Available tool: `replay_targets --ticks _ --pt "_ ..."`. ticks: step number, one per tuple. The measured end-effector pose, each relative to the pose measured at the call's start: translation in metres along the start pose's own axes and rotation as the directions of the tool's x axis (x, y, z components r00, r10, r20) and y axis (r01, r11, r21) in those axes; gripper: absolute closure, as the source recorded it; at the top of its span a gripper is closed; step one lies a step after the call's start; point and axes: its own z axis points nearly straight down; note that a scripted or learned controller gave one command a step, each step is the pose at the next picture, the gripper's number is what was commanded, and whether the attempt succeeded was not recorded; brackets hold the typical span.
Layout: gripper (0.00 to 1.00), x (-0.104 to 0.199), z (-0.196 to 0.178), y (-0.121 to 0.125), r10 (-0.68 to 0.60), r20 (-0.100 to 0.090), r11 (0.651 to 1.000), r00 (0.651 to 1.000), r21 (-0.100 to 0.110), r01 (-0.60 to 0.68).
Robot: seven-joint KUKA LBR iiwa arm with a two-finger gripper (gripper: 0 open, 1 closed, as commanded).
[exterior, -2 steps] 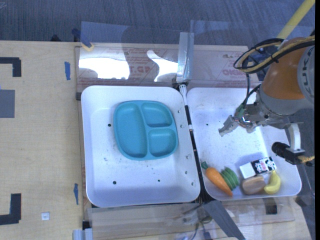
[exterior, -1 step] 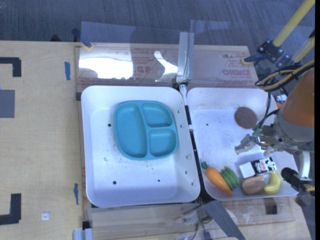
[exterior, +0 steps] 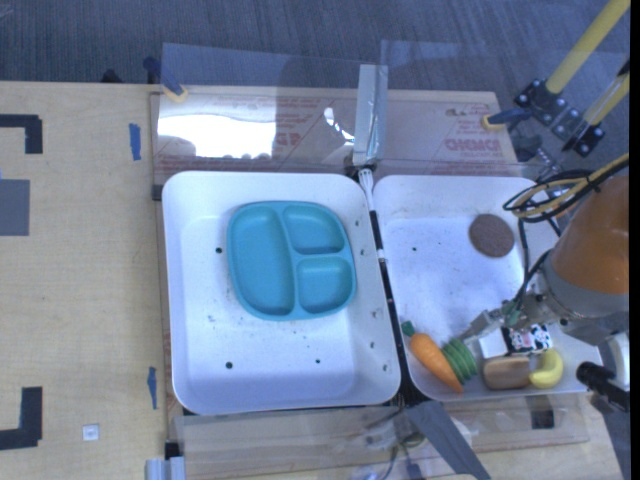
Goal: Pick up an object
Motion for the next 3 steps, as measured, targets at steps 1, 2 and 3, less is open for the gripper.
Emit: replay_targets --ticks 1,2,3 --pt "0.0 -0.012 0.0 -0.003 0.139 -0.001 0.99 0.99 0.0 -0.139" --pt "1.0 -0.014 -0.012 0.0 0.141 0.003 0.99 0.99 -0.009 -0.141" --pt "1.0 0.042 -0.041 0.029 0.133 -0.003 0.991 0.991 0.003 -0.133"
